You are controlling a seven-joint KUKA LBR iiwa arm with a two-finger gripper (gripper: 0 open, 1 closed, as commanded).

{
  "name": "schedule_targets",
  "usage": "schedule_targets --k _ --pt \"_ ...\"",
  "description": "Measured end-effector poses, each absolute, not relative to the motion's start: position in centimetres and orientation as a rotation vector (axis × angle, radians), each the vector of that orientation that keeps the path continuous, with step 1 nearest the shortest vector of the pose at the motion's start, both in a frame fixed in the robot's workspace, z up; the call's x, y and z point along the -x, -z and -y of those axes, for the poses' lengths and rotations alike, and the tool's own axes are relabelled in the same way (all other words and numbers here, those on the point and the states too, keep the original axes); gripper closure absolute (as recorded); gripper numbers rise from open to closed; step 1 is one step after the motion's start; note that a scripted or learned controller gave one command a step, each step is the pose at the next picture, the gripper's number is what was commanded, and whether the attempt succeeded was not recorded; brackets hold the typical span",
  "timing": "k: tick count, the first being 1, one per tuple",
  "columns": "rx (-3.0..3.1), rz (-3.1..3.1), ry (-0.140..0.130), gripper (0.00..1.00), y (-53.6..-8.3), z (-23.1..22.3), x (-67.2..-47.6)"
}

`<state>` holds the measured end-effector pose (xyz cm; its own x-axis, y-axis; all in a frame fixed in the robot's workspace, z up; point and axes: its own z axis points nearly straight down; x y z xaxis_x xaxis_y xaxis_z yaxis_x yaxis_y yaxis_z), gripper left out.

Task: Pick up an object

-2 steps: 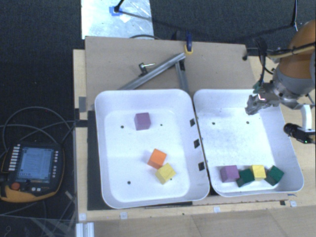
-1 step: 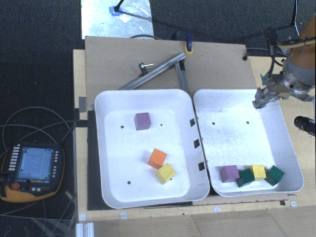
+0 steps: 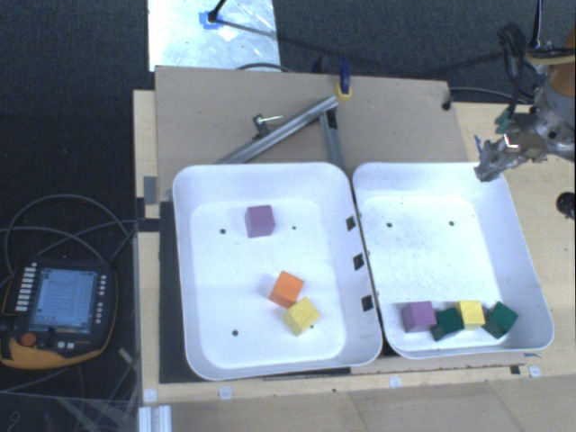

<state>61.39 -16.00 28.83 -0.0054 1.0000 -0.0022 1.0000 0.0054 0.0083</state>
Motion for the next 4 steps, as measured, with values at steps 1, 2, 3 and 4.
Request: schedule_targets --k 1,2,3,4 --pt "-2.212 -2.232 -0.001 1.0 -28.0 11.0 -59.9" --pt "-2.212 -2.234 -0.001 1.0 -26.5 5.9 -58.7" --pt "-2.212 -2.233 -0.001 1.0 -24.6 1.2 -58.4" --pt "-2.212 -2.234 -0.001 1.0 -23.3 -3.5 -58.7"
